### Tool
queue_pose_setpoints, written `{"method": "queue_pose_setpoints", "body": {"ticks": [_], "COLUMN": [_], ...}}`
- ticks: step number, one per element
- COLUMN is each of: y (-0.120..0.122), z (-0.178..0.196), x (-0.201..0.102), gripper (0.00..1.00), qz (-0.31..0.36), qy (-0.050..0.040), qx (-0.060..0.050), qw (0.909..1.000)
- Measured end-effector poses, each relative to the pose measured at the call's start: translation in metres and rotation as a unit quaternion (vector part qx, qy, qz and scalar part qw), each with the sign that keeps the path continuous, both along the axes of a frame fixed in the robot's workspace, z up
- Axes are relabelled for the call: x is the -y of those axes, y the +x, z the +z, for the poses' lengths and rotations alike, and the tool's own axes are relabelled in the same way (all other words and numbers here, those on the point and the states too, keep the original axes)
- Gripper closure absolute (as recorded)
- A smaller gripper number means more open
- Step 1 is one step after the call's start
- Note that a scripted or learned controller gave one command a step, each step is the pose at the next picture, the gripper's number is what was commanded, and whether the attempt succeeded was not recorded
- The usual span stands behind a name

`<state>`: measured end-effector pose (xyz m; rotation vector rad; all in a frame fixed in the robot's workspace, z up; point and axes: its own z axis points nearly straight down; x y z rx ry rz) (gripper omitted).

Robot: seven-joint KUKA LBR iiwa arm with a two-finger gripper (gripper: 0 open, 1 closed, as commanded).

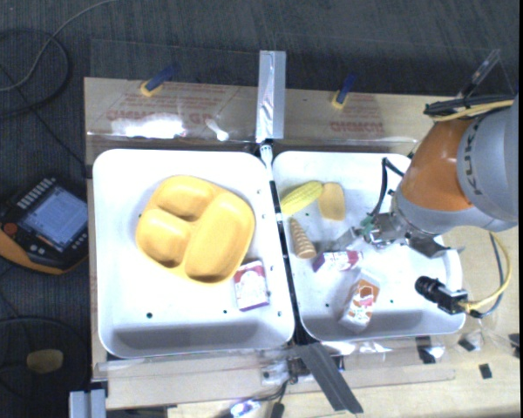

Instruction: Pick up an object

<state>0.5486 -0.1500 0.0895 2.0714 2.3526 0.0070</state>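
My gripper [374, 231] hangs low over the middle of the right bin [436, 325], reaching in from the right. Just left of and below it lies a small white and purple packet [336, 259]. A small carton with an orange and red print [360, 302] lies nearer the front wall. Along the bin's left side are a yellow corn cob [301, 196], a pale orange block [332, 201] and a brown waffle cone [302, 238]. Nothing shows clearly between the gripper's tips.
The left bin [122, 320] holds a big yellow three-lobed shape [194, 227] and a small pink and white carton [251, 286] by the dividing wall. A handheld pendant [42, 225] lies on the floor to the left.
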Motion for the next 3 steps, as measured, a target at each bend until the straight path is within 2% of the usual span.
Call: {"method": "queue_pose_setpoints", "body": {"ticks": [1, 2, 3], "y": [-0.035, -0.057, -0.052], "z": [0.001, 0.001, 0.012], "x": [-0.033, -0.021, -0.022], "gripper": [0.00, 0.00, 1.00], "qz": [0.012, 0.012, 0.012], "qy": [-0.0025, -0.0014, -0.0011], "qx": [0.004, 0.006, 0.013], "qw": [0.9999, 0.9999, 0.9998]}}
